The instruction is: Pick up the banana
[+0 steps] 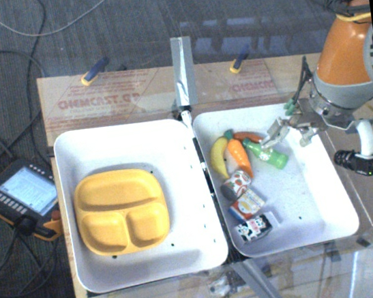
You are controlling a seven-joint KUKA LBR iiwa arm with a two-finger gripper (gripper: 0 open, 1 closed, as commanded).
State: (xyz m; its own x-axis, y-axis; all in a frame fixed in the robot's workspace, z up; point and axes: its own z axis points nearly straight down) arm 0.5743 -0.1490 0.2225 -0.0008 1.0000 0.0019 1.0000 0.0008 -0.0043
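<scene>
The yellow banana lies near the left wall of the right bin, curved, with an orange carrot touching its right side. My gripper hangs over the upper right part of that bin, to the right of the banana and apart from it. Its fingers are spread, with nothing between them. A green bottle lies just below and left of the fingertips.
A small can, a red-and-white carton and a dark packet lie below the banana. A yellow divided tray sits in the left bin. A teach pendant rests left of the bench.
</scene>
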